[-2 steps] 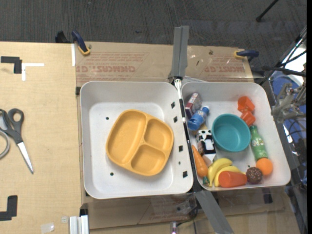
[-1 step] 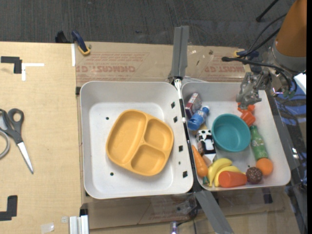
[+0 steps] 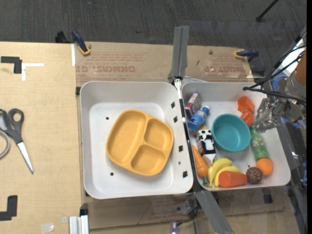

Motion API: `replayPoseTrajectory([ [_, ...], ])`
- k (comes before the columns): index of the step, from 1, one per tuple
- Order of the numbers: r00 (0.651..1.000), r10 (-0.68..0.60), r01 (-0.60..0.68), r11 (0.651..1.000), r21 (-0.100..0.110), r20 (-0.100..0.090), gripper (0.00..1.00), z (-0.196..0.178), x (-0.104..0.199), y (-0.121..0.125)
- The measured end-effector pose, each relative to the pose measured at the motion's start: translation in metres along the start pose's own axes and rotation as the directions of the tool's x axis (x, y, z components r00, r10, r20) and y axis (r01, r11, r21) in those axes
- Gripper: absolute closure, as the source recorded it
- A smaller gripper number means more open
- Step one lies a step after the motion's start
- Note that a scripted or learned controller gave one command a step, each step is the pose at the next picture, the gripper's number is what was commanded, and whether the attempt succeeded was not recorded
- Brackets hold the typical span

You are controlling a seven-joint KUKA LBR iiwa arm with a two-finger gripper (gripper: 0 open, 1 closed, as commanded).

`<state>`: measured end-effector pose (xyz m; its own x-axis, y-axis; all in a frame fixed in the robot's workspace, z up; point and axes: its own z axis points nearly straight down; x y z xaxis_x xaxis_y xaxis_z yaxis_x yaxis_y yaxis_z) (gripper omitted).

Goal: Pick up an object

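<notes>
My gripper point(image 3: 265, 117) hangs over the right side of the right bin point(image 3: 222, 90), just above a green bottle point(image 3: 258, 146) and beside an orange toy point(image 3: 246, 109). A teal bowl point(image 3: 231, 132) sits in the middle of that bin. Around it lie bananas point(image 3: 222, 166), a red-orange piece point(image 3: 232, 179), a brown ball point(image 3: 253, 174), an orange fruit point(image 3: 264, 166), a carrot point(image 3: 200, 163), a black-and-white block point(image 3: 207, 140), a blue bottle point(image 3: 197, 119) and a small pink box point(image 3: 193, 101). Nothing is seen in the gripper's hold.
A yellow divided plate point(image 3: 140, 143) lies in the left bin point(image 3: 92, 145). Scissors point(image 3: 17, 135) rest on the bench at far left. A grey bar point(image 3: 180, 52) runs behind the bins' shared wall. Blue clamps point(image 3: 80, 42) hold the cardboard at the back.
</notes>
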<state>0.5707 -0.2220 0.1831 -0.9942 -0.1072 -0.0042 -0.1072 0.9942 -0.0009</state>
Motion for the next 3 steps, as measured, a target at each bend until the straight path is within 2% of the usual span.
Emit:
replayPoseTrajectory([
  [1, 0.982, 0.187, -0.187, 0.982, 0.000, 0.003, 1.00, 0.090, -0.090, 0.002],
  [2, 0.980, 0.201, -0.201, 0.980, 0.000, 0.003, 1.00, 0.089, -0.056, 0.061],
  [3, 0.970, 0.242, -0.242, 0.970, -0.001, 0.002, 1.00, 0.090, -0.072, 0.092],
])
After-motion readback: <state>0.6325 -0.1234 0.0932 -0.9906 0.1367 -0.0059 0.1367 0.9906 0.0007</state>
